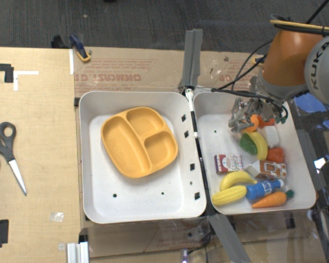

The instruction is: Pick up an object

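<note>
The pincer [245, 119] hangs low over the far part of the right bin [208, 147], just above a green-and-yellow toy [254, 143]; I cannot tell whether it is apart, together or clamped on anything. Nearer lie a small carton [228, 163], a banana [237, 177], corn [229, 195], a blue bottle [265, 189] and a carrot [269, 200]. The left bin [90, 163] holds a yellow 3-part tray [139, 141].
</note>
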`<state>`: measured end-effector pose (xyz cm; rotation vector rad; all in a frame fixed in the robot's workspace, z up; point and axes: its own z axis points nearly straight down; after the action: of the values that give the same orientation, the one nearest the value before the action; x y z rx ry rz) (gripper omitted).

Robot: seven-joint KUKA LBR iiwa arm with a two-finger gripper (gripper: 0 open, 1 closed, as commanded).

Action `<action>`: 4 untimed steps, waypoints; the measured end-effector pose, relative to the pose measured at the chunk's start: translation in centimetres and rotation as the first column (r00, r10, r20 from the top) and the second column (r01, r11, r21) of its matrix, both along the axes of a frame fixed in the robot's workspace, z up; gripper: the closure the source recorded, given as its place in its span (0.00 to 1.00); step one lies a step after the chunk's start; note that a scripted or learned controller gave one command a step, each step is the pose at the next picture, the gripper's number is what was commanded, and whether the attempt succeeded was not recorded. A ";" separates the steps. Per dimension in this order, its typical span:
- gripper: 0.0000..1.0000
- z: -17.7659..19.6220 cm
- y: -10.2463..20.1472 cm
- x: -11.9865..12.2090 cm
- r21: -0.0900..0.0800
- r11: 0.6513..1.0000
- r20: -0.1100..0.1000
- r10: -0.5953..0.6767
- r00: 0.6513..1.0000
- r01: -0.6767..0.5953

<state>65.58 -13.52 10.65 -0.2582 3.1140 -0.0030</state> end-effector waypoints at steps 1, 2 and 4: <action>1.00 -1.4 0.7 -10.3 0.001 0.984 -0.013 -0.179 0.984 0.179; 0.00 -1.4 0.7 -10.3 0.001 0.984 -0.014 -0.179 0.984 0.179; 0.00 -0.4 0.8 -10.1 0.001 0.984 -0.009 -0.177 0.984 0.177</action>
<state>55.44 -12.71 10.25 0.0191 3.1337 -0.0015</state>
